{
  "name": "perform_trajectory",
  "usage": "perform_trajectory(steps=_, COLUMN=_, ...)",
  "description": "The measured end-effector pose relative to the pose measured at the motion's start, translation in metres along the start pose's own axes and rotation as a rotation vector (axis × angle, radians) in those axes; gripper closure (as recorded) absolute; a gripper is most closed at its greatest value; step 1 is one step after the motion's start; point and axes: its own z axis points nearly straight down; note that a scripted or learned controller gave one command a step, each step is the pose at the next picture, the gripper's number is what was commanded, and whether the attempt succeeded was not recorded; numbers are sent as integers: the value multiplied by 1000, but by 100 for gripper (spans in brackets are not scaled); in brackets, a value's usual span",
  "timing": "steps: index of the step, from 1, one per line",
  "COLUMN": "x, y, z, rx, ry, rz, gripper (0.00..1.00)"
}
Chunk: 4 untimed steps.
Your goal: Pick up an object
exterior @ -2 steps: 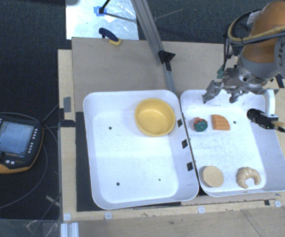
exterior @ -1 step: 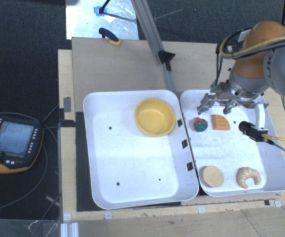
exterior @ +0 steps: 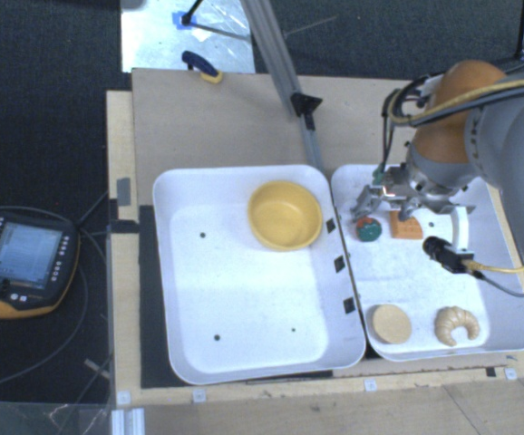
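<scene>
My gripper hangs low over the back left part of the right bin. Its fingers stand apart, open, with nothing between them. A small green and red ball lies just below the left finger. Right beside the ball, under the right finger, is an orange block. Nearer the front of the same bin lie a round tan biscuit and a croissant. A yellow bowl sits at the back right of the left bin.
The grey arm with its orange band comes in from the right above the right bin, with a black cable plug hanging off it. A metal pole slants over the bench behind the bins. A blue and yellow clamp sits at the bench's back edge.
</scene>
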Motion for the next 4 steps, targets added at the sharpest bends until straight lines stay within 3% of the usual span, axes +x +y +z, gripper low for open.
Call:
perform_trajectory(steps=1, x=0, y=0, z=25, rx=-2, ry=0, rz=0, gripper=0)
perform_trajectory(steps=2, x=0, y=1, z=13, rx=-5, ry=0, rz=1, gripper=100)
perform_trajectory(steps=4, x=-2, y=12, z=-95, rx=-8, ry=-1, rz=0, gripper=100)
